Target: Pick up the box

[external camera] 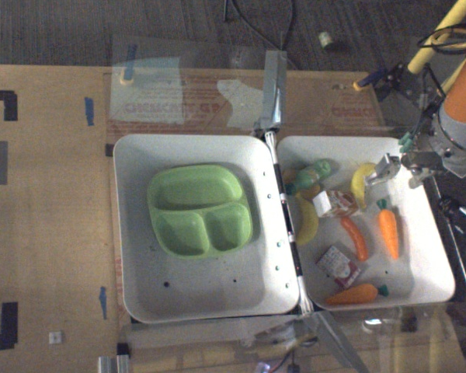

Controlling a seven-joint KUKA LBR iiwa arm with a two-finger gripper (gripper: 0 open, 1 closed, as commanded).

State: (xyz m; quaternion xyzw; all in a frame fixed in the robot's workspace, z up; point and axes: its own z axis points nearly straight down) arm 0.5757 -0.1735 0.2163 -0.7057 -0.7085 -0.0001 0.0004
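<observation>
The box (339, 263) is small, red and white, and lies flat in the lower middle of the right bin (439, 274). A second red and white packet (334, 203) lies further up, near the bin's centre. My gripper (386, 169) hangs over the upper right part of this bin, beside a yellow lemon (362, 183) and above an upright carrot (388, 234). It is well apart from the box, up and to the right of it, and I see nothing held in it.
The right bin also holds a banana (306, 221), a green and orange toy (313, 172), a red-orange carrot (356, 238) and a carrot (356, 294) along the front wall. A green divided plate (200, 210) lies in the left bin (132, 270).
</observation>
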